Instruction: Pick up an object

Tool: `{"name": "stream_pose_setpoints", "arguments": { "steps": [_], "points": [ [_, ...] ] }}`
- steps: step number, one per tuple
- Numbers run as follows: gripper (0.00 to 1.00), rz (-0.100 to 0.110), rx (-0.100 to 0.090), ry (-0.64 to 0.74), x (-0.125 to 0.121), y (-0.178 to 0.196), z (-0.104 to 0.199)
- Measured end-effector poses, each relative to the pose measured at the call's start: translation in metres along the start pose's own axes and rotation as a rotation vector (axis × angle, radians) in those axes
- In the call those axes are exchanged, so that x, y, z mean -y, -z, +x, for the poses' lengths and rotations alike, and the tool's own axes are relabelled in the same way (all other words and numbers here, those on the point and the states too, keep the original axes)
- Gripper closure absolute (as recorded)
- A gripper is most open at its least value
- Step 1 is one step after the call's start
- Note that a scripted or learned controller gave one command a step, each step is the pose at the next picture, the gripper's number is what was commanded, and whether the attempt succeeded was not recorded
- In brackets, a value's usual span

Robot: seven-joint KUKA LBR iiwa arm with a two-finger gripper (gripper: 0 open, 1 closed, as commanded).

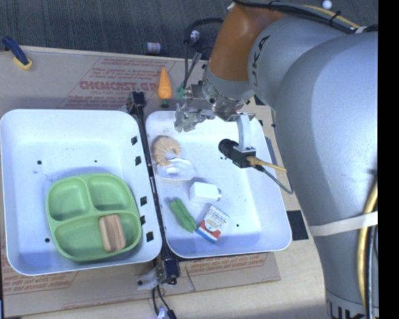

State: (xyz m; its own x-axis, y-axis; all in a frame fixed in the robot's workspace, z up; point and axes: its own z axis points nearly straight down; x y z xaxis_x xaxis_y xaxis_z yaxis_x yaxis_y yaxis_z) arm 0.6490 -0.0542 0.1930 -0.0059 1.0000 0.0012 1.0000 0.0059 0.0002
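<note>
Two white bins sat side by side on the bench (46,58). In the right bin (269,205) lay a round pastry (165,149), a white block (205,191), a green pod (182,214) and a small carton (213,222); the left bin (20,145) held a green tray (86,205). At upper centre the pincer (186,119) hung above the right bin's far edge, pinching nothing; whether it was spread or pressed together, I cannot tell. The reach looked just begun. Next it would need to descend, perhaps onto the pastry nearest it.
</note>
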Motion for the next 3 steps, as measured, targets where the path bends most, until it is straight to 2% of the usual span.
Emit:
{"name": "stream_pose_setpoints", "arguments": {
  "steps": [1,2,3],
  "points": [
    [1.0,0.003,0.002,0.0,0.115,0.018,-0.011],
    [0.0,0.003,0.002,0.0,0.115,0.018,-0.011],
    [0.0,0.002,0.001,0.0,0.013,-0.001,-0.032]
  ]
}}
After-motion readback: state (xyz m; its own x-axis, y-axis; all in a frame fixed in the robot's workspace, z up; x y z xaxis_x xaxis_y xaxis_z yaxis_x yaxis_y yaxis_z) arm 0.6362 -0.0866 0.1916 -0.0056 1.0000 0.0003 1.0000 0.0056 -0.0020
